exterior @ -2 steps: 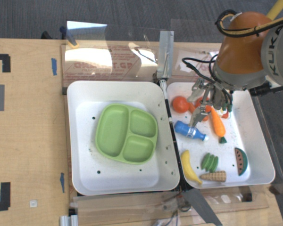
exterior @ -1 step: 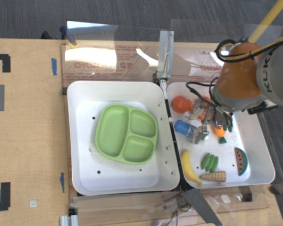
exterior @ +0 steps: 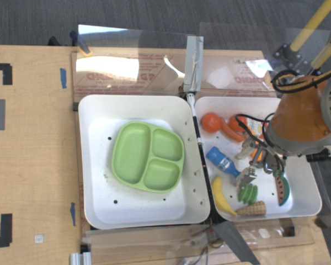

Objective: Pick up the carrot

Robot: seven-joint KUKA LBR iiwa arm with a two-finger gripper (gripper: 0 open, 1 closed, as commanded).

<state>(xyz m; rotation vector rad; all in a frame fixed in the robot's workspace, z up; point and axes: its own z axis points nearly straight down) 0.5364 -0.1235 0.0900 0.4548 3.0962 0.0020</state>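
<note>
The carrot [exterior: 257,157] lies in the right bin [exterior: 306,206]. A short stretch of its orange body shows under the wrist, and its green leafy top [exterior: 247,192] points toward the front. My gripper [exterior: 248,162] hangs low right over it and is open. One grey finger [exterior: 246,147] stands behind the orange body and the other in front of it, near the leaves. I cannot tell whether they touch the carrot. The orange wrist band [exterior: 299,115] hides the rest of the carrot.
The right bin also holds a round orange fruit [exterior: 211,122], a blue bottle [exterior: 222,162], a banana [exterior: 223,196], an ice-cream cone [exterior: 251,208] and a watermelon slice [exterior: 282,189]. A green divided plate [exterior: 148,157] lies in the left bin [exterior: 94,148].
</note>
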